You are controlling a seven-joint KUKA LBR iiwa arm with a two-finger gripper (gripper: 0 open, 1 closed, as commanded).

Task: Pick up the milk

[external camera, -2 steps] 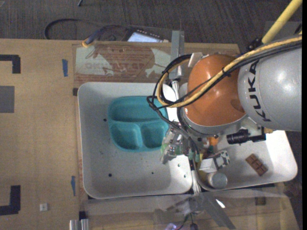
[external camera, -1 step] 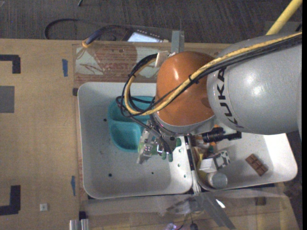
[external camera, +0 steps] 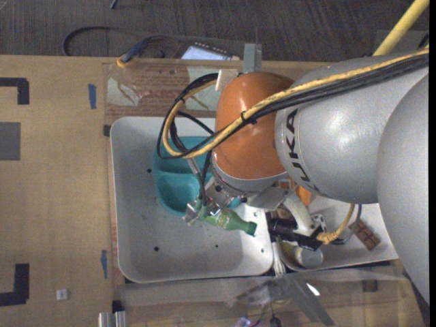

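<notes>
the bulky grey and orange arm (external camera: 286,142) covers most of the right-hand shallow white bin (external camera: 381,251) and part of the teal plastic bowl (external camera: 174,186); the gripper's fingertips are too hidden to judge.

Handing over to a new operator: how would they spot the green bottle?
Start at the left bin, the white one under the orange band. Below the teal bowl in it, near the bin's right wall, the green bottle lies on its side. It is the one green, narrow-necked thing there.
</notes>
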